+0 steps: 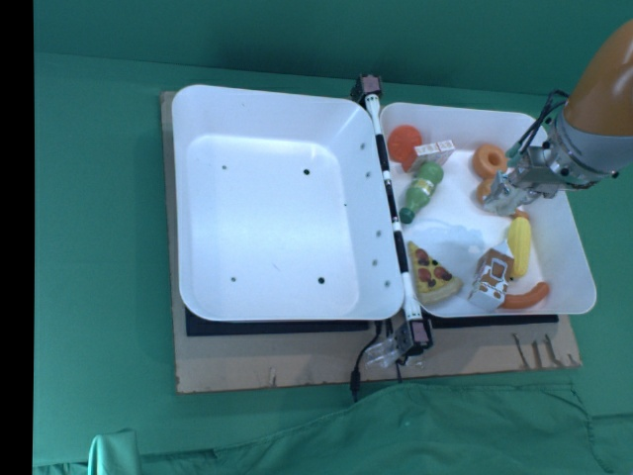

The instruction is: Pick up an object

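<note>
The right bin [465, 228] holds several toys. An orange donut [488, 156] lies near its back right, and an orange-red round piece [403, 143] near its back left, beside a small white box [434, 150]. Further forward lie a green bottle [420, 187], a yellow corn cob [519, 243], a pizza slice [433, 272], a small carton [492, 277] and a red sausage [525, 296]. My gripper [502, 198] hangs low over the right side of this bin, just in front of the donut and behind the corn cob. A bit of orange shows at its left edge.
The left bin [272, 216] lies beside the right one, with a black-and-white divider bar [391, 201] between them. Both bins rest on a cardboard sheet [297, 369] over green cloth. The arm's orange band [608, 82] is at the upper right.
</note>
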{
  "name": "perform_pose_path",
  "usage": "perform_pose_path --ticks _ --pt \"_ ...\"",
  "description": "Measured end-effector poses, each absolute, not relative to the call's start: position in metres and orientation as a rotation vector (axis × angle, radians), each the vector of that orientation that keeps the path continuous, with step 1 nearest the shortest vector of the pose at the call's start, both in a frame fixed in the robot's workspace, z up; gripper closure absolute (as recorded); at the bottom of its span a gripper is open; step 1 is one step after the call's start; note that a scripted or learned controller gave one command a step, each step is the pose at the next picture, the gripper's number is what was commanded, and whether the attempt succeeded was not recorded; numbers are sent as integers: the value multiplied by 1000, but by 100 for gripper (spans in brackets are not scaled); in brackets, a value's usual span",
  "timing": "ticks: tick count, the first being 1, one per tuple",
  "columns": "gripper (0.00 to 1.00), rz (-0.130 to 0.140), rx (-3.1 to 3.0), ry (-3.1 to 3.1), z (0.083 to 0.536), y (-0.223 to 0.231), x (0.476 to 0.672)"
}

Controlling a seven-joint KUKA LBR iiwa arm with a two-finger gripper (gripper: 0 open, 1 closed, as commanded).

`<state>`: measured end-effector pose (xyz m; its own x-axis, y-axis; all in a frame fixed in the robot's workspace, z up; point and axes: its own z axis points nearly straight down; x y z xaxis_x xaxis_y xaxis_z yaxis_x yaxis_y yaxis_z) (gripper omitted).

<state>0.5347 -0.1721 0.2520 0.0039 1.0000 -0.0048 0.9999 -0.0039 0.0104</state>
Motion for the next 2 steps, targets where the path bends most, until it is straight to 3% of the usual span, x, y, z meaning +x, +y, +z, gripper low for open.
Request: perform_pose_path --ticks 2 --pt "100 7 2217 2210 350 -184 547"
